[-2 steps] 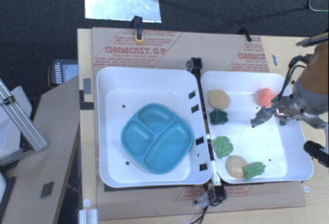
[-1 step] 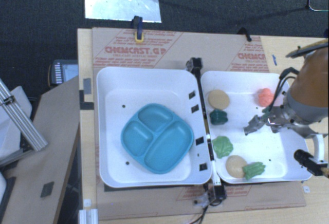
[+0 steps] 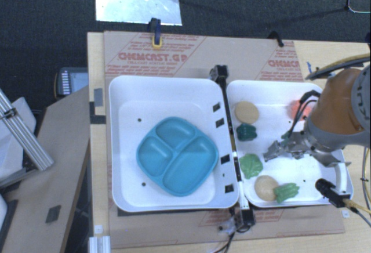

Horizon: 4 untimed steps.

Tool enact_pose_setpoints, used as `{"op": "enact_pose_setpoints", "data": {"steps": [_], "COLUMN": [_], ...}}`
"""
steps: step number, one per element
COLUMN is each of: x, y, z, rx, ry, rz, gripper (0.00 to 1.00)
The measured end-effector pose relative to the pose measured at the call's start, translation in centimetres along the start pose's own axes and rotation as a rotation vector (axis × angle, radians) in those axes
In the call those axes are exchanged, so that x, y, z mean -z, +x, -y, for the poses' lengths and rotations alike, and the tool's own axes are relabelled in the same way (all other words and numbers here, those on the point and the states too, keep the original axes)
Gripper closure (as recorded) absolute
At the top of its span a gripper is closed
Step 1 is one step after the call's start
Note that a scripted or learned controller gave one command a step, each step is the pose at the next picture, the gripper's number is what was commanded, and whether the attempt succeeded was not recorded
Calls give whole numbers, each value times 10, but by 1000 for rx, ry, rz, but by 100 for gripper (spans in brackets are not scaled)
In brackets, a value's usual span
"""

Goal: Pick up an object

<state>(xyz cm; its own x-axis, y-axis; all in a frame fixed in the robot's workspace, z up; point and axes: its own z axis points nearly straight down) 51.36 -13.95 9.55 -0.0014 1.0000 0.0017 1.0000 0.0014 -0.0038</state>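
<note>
My gripper (image 3: 275, 151) hangs over the middle of the right bin (image 3: 272, 88), reaching in from the right, with nothing visibly in it. To its left lie a light green piece (image 3: 251, 165) and a dark teal piece (image 3: 246, 132). At the bin's far left lies a tan round piece (image 3: 246, 111). Along the near wall a second tan round piece (image 3: 266, 187) lies beside a green piece (image 3: 287, 191). The arm partly hides an orange-red object (image 3: 298, 108) at the far right.
The left bin (image 3: 124, 130) holds a blue divided plate (image 3: 177, 155). A black divider with clips (image 3: 227, 130) runs between the bins. The arm's orange band (image 3: 345, 98) sits above the right bin's right side. Cables cross the bench's right edge.
</note>
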Motion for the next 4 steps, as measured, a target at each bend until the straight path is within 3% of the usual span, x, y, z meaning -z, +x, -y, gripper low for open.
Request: {"op": "enact_pose_setpoints", "data": {"steps": [1, 3, 4], "x": [14, 139, 177], "y": [-1, -7, -7], "z": [-2, -13, -14], "rx": [1, 2, 3], "ry": [-6, -12, -10], "rz": [2, 4, 3], "gripper": [100, 100, 100]}}
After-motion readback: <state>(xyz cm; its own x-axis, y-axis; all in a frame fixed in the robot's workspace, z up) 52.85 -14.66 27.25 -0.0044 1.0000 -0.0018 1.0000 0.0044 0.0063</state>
